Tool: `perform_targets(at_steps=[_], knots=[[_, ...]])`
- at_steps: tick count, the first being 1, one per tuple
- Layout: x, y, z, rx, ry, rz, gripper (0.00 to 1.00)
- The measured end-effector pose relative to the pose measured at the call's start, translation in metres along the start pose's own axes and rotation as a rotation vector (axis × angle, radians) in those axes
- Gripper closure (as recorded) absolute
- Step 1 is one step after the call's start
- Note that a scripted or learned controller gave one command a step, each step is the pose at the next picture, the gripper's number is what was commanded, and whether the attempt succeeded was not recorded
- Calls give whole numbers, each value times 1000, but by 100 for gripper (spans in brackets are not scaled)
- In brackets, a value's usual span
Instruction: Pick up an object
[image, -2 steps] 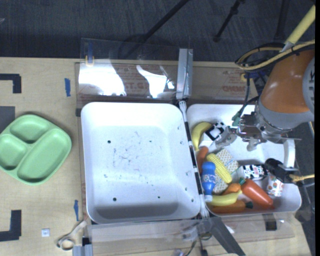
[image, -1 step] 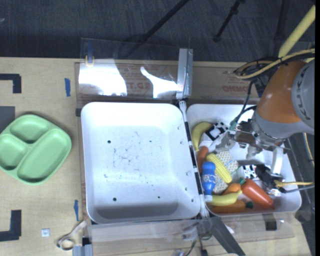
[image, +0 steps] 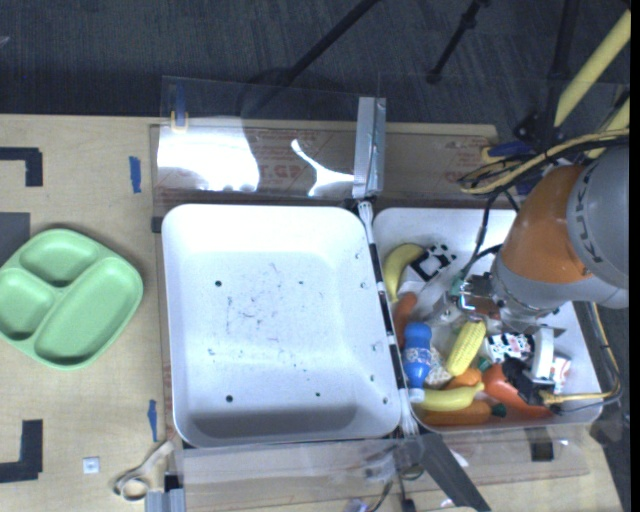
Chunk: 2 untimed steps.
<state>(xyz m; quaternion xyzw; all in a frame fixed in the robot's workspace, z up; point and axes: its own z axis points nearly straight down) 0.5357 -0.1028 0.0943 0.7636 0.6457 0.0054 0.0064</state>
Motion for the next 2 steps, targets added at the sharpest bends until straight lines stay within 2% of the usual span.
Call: perform_targets(at_steps=[1, 2], knots=[[-1, 1, -11, -3, -1, 2, 100], [63, 4, -152, 16, 2, -172, 100]])
